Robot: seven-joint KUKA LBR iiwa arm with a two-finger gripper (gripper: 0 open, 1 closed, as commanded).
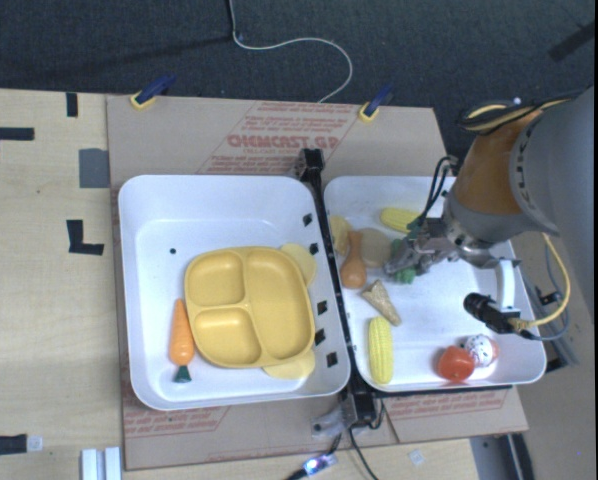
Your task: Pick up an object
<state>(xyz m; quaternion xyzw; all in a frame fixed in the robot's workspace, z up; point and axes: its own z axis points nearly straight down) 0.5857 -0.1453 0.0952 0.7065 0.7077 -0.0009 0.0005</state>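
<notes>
My gripper hangs low over the upper middle of the right bin, reaching in from the right. Something small and green shows at its tip; I cannot tell whether it is held. Just above it lies a yellow piece. To its left sit an orange-brown toy food and a small yellow piece. Below are a tan wedge, a corn cob and a red and white object.
The left bin holds a yellow divided plate with pale yellow pieces under its edges, and an orange carrot beside it. A black clip joins the bins at the back. The arm's orange band rises at the right.
</notes>
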